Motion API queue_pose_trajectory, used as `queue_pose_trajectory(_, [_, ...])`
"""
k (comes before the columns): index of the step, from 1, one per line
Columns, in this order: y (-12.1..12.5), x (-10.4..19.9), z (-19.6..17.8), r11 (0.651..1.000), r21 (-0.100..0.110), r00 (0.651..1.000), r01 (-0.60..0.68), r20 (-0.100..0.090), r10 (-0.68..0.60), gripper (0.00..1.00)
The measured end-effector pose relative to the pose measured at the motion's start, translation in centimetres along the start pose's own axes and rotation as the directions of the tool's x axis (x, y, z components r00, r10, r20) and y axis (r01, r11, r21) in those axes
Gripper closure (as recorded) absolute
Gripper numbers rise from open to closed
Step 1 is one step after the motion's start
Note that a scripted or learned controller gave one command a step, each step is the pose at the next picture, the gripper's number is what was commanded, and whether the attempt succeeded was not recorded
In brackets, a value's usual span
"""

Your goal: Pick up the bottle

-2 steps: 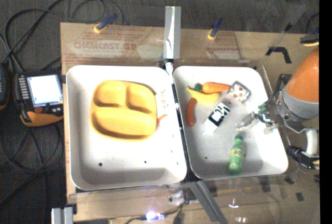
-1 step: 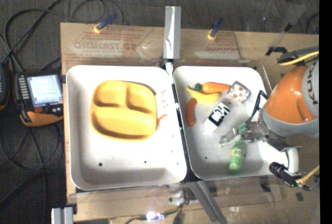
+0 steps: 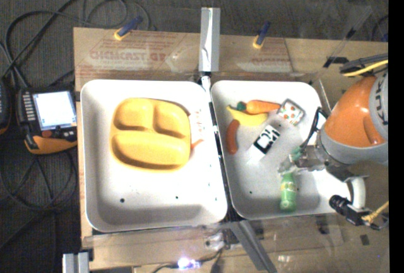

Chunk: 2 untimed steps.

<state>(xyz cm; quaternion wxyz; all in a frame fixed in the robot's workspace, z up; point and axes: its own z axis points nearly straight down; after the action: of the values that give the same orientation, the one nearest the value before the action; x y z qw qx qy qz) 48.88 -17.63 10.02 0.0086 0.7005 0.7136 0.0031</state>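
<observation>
The green bottle (image 3: 288, 194) lies in the right bin (image 3: 252, 202), near its front wall, with its long axis running front to back. My gripper (image 3: 295, 161) hangs just behind the bottle's far end, close over it and low in the bin. The grey wrist and the orange band (image 3: 353, 123) reach in from the right and hide part of the bin's right side. Whether the gripper touches the bottle is unclear.
The right bin also holds a carrot (image 3: 262, 105), a yellow banana (image 3: 247, 117), a red sausage (image 3: 233, 137), a white box with black marks (image 3: 267, 138) and a small dotted cube (image 3: 290, 113). A yellow compartment tray (image 3: 151, 133) lies in the left bin (image 3: 145, 202).
</observation>
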Motion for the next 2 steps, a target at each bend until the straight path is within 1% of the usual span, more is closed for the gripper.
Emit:
queue_pose_trajectory(1, [0.0,0.1,-0.8,1.0,0.002,1.0,0.001,-0.002,-0.001,1.0])
queue_pose_trajectory(2, [-0.3,2.6,-8.9,0.998,0.02,0.998,-0.061,-0.006,0.061,1.0])
